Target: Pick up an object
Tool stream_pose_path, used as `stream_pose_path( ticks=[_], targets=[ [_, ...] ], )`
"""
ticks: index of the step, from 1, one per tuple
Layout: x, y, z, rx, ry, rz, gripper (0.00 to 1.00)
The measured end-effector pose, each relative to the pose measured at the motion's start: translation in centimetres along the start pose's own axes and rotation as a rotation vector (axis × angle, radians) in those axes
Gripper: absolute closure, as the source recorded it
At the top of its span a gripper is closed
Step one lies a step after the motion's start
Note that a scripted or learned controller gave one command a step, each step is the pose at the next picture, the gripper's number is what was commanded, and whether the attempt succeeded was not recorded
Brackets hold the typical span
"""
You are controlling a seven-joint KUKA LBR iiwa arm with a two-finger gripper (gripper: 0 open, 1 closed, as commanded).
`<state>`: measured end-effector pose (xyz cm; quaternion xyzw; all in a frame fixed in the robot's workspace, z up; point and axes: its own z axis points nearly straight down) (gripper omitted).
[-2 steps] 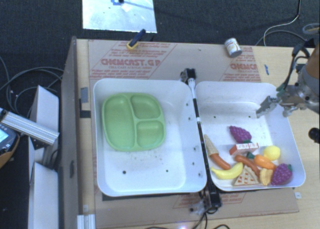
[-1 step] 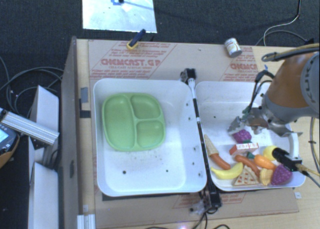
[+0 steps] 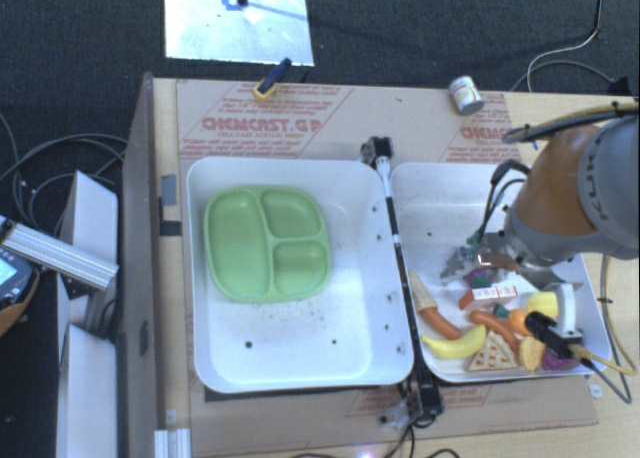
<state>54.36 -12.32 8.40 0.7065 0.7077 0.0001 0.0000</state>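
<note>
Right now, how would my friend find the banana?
Look in the right bin, down at its near edge, where toy food is piled. The banana lies flat there, left of a waffle-patterned wedge and below a carrot. It is the one plain yellow curved thing.

A grey arm with an orange band reached in from the right over the right bin, its end effector low above the bin floor; whether it held anything could not be told. Toy food lay heaped at that bin's near side: a banana, a carrot, a waffle wedge, a cone and a small red-and-white box. The left bin held a green divided tray toward its far left. Both bins sat side by side on a cardboard-covered surface, where a small metal can lay near the far edge.
</note>
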Motion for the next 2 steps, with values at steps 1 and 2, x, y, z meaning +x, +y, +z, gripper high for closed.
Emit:
stream_pose_path(
  ticks=[1,2],
  targets=[
    [0.0,0.1,-1.0,-0.002,0.0,-0.001,1.0],
    [7.7,-2.7,-10.1,-0.003,0.001,-0.003,1.0]
  ],
)
